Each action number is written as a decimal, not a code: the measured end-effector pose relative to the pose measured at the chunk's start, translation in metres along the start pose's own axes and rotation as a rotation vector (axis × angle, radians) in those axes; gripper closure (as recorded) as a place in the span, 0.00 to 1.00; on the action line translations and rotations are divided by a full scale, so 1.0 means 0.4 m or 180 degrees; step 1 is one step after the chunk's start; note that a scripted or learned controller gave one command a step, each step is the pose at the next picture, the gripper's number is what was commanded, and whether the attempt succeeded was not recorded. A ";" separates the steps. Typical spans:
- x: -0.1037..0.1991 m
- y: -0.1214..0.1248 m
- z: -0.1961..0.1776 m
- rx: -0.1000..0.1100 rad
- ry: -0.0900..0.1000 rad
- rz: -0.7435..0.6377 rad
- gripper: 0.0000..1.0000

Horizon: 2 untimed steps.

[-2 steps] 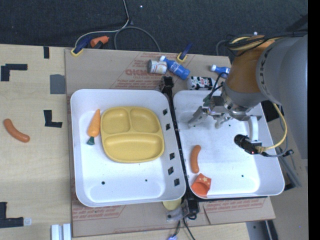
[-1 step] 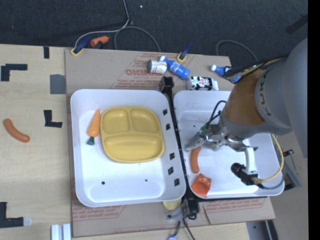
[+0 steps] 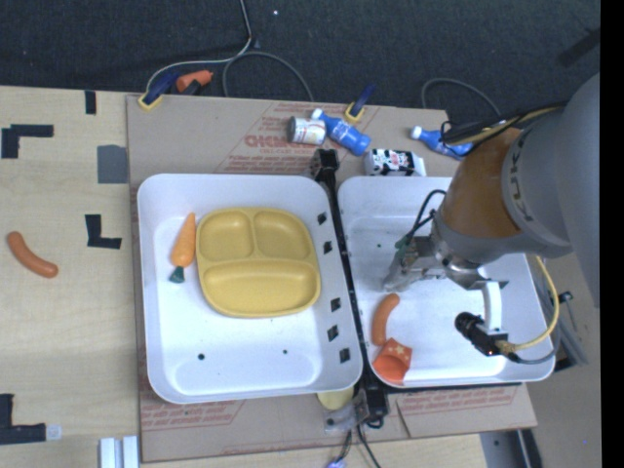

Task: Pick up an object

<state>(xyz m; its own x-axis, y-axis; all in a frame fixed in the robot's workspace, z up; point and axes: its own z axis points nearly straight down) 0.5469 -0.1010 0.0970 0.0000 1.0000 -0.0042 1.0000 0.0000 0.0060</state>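
Nearest me, by the near edge of the right bin (image 3: 507,373), I see a small orange-red piece (image 3: 392,361) lying on the bin floor, with a toy sausage (image 3: 384,317) just beyond it, close to the divider between the bins. Both lie free, apart from the arm.

A little farther in, the end effector (image 3: 405,266) sits low over the middle of the right bin, just beyond and to the right of the sausage. From my angle I cannot tell whether it is apart or together, and I see nothing gripped in it. The grey arm (image 3: 531,188) with its orange band comes in from the right side of the bench and covers the far right part of that bin.

In the left bin (image 3: 161,339), a yellow divided plate (image 3: 258,261) rests near the middle, and a toy carrot (image 3: 183,242) lies just beside its left rim.

On the bench's left edge, well apart from the bins, lies another sausage (image 3: 31,254).

Beyond the bins, along the far edge of the cardboard (image 3: 195,130), I make out a small white bottle (image 3: 309,130), a blue bottle (image 3: 348,135) beside it, and an orange-handled clamp (image 3: 190,81) at the far left corner.
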 end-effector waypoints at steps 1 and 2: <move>0.000 -0.001 0.002 0.0004 0.0002 0.0002 0.00; -0.024 -0.122 0.024 -0.0010 0.0006 0.0000 0.00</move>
<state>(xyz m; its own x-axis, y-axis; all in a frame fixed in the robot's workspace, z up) 0.4981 -0.1105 0.0869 0.0001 1.0000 -0.0023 1.0000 -0.0001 0.0091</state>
